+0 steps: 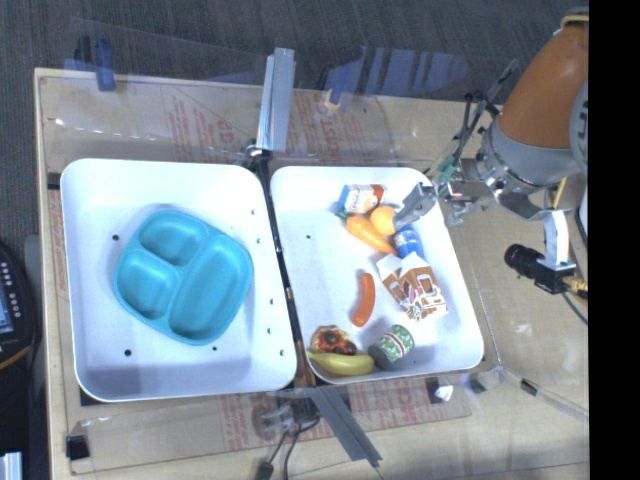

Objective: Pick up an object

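The grey KUKA arm [540,158] carries a broad, rounded orange band [545,83] above its wrist. Thin dark cables [470,133] run along the wrist housing. The metallic grey two-finger gripper [412,206] terminates the assembly.

Right bin [300,268]: left half bare, open lane. Right side crowded (carrot [366,233], carton [413,290], sausage [363,299], banana [342,363], can [393,344]). Left bin [90,268]: blue tray [183,275] fills middle.

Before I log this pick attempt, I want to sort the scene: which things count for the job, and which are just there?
For the job:
gripper
carrot
sausage
banana
can
carton
right bin

Just there:
blue tray
left bin
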You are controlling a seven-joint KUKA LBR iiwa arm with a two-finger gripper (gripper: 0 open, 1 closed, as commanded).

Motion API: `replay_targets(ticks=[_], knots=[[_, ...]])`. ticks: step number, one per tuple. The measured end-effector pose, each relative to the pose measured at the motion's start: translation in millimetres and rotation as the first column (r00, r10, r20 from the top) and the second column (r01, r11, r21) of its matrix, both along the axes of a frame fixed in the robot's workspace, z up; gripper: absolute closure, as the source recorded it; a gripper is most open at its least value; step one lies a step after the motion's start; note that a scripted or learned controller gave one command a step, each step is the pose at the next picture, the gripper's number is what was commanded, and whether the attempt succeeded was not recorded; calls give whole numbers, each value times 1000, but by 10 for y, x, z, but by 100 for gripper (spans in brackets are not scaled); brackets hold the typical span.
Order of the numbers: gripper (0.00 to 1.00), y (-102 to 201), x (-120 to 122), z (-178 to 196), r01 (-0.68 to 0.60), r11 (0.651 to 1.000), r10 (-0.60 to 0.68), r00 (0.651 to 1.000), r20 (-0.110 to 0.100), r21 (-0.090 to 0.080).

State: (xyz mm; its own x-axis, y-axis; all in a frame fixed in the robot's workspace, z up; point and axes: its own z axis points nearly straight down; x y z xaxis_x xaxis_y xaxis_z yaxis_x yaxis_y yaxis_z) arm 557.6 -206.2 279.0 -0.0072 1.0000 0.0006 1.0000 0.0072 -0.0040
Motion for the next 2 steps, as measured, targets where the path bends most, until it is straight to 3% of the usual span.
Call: replay_targets(ticks=[1, 2], knots=[[0, 397, -267, -1366, 0, 1000, 0, 1000, -2, 0], [100, 397, -258, -1267, -4, 1000, 4, 1000, -2, 0]])
